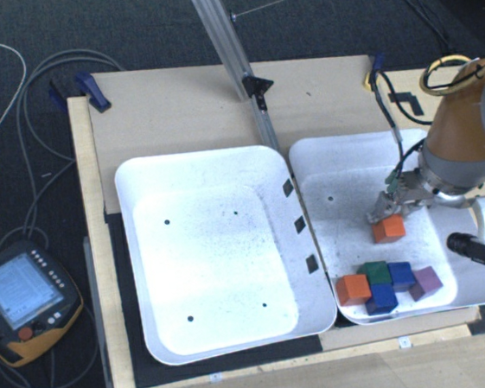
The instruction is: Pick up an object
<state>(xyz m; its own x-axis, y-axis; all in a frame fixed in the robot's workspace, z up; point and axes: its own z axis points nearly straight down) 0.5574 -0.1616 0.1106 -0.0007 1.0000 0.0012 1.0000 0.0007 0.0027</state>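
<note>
My gripper (387,214) is down in the right bin (336,178), reaching in from the right under the orange-banded wrist. An orange block (390,229) sits right at its fingertips, just below them; whether the fingers clasp it is hidden by the gripper body. Along the bin's front edge lies a cluster of blocks: an orange one (352,288), a green one (374,273), two blue ones (400,274) (380,297) and a purple one (426,281).
The left bin (144,243) lies beside the right one, with black clips on the shared rim. A slanted metal post (227,43) rises behind the bins. A teach pendant (19,297) and cables lie on the floor at left.
</note>
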